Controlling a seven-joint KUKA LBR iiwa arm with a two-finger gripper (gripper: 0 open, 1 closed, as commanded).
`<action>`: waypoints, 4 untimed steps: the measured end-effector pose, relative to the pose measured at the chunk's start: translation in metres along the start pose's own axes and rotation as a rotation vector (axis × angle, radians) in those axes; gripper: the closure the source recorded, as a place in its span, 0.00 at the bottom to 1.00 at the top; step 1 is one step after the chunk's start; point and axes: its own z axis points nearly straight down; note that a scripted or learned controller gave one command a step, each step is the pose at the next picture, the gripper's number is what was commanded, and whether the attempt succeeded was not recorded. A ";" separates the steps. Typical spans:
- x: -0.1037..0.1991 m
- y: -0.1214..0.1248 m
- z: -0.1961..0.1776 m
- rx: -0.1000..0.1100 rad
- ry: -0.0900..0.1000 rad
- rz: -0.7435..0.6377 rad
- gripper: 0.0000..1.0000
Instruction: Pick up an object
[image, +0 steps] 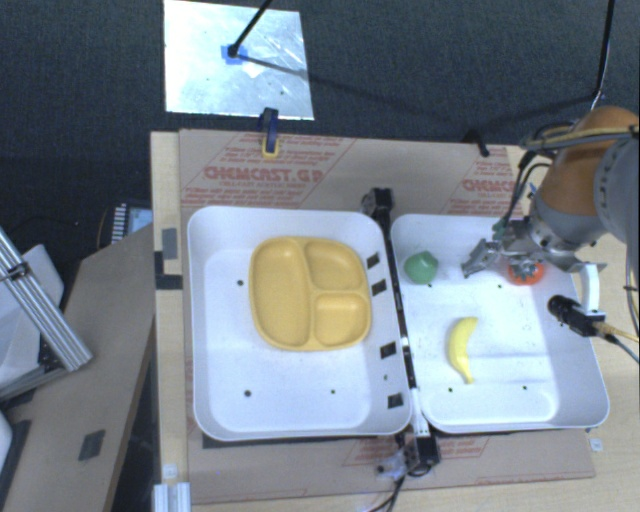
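Camera view, from above the bench at a slant:

Item 1: left bin (215, 330), shallow, white. It holds 1 yellow divided plate (308, 292) with 3 compartments, lying flat toward the bin's upper middle.

Item 2: right bin (520, 405), shallow, white, set just beside the left one, a dark divider strip (392, 300) running between them.

Item 3: green ball (421, 266), in the right bin's upper left part, near the divider.

Item 4: banana (461, 346), yellow, lying in the middle of the right bin, well apart from the green ball.

Item 5: orange-red object (524, 271), small, at the upper right of the right bin, partly hidden beneath the gripper; its kind is unclear.

Item 6: gripper (487, 256), on the grey arm (590, 190) reaching in from the right, low over the right bin's upper part, between the green ball and the orange-red object. How it is set cannot be told from here, and nothing can be made out in its grasp.
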 end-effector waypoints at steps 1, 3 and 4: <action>0.000 -0.001 -0.008 0.004 0.001 0.000 1.00; 0.004 -0.004 -0.112 0.005 0.001 -0.001 1.00; 0.057 -0.018 -0.104 0.011 0.005 -0.005 1.00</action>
